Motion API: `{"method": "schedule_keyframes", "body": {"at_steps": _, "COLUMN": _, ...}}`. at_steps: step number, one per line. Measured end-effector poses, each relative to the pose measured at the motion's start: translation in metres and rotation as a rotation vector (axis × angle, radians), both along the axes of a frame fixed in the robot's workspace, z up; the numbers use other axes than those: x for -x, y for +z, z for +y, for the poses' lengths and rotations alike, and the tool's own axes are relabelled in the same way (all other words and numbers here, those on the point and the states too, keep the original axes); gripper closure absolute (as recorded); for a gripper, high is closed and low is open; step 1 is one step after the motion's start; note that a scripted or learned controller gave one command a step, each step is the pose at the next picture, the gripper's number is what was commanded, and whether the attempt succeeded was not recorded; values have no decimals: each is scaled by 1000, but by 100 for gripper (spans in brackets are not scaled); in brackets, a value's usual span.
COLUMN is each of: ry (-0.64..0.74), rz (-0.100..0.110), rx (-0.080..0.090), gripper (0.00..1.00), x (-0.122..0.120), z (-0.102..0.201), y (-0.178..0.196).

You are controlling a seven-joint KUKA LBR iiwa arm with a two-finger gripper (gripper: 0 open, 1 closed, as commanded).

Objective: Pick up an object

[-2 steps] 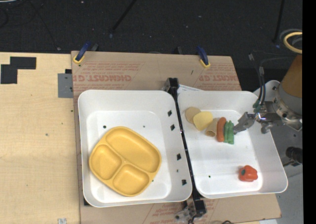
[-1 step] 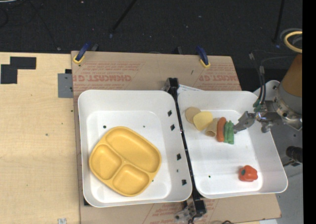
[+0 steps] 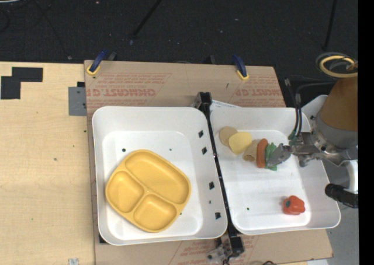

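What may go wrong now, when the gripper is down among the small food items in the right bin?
1. The gripper sits at a tight cluster: a green piece, an orange-red piece and a yellow piece lie touching or nearly so. It may catch two things, or push them apart and grasp nothing.
2. The cluster lies near the divider side; a push could slide pieces against it.
3. The red pepper lies apart and would be an easier target.

Food cluster [image 3: 251, 146] crowds right bin's [image 3: 257, 211] far end.
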State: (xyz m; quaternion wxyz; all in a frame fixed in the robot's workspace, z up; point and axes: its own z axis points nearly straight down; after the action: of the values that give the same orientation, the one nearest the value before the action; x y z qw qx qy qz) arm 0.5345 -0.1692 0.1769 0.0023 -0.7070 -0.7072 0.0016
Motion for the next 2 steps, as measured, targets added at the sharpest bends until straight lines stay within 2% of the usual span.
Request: {"method": "schedule_keyframes", "body": {"at_steps": 2, "ry": 0, "rz": -4, "rx": 1, "gripper": 0, "x": 4, "z": -8, "y": -90}}
